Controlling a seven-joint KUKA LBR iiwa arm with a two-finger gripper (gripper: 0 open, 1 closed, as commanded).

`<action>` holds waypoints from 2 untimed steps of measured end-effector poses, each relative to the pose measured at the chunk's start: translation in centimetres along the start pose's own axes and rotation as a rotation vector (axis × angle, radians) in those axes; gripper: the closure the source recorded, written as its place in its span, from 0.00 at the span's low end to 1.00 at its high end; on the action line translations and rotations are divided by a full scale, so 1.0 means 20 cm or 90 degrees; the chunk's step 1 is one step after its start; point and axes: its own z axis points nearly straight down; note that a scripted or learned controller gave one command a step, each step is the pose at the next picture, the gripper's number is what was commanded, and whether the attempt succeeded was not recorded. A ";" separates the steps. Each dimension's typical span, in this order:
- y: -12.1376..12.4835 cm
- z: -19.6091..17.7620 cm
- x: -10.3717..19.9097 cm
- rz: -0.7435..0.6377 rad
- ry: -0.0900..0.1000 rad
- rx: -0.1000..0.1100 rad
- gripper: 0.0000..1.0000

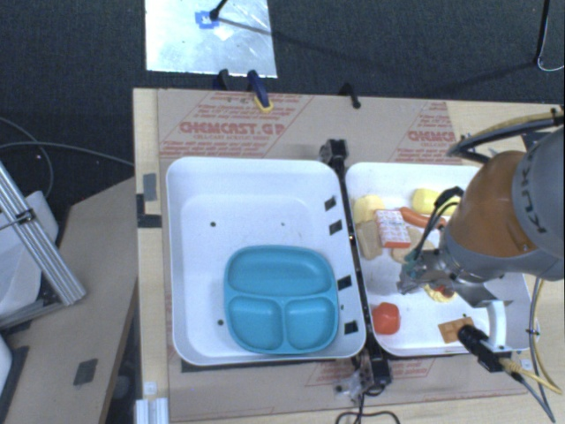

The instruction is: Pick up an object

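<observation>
Well, from up above I see two white bins side by side on a brown bench (265, 117). The left bin (203, 201) holds a blue tray (281, 297) with three little sections. The tray lies flat toward the near side of that bin.

The right bin (375, 179) holds the toys. There is a yellow block (367, 208) near the wall between the bins. Just beside it lies a small packet (392, 228) with red and white on it. A long orange thing like a carrot (415, 216) lies next to the packet, and a yellow round thing (426, 200) sits just behind it. A red round thing like a tomato (386, 318) sits by itself at the near side of the bin. A small flat orange piece (453, 329) lies to the right of it. A bit of yellow (439, 293) peeks out under the arm.

The big arm (499, 215) comes in from the right, with its orange part over the right bin. The gripper (415, 272) hangs low over the middle of that bin, between the packet and the red round thing. I cannot tell how it is set. I see nothing held in it.

Behind the bench a shiny silver sheet (210, 23) lies on the dark floor.
</observation>
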 end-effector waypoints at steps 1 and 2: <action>0.22 -0.35 0.40 -0.007 0.002 -0.005 1.00; 0.18 -1.26 0.51 -0.004 0.002 -0.012 1.00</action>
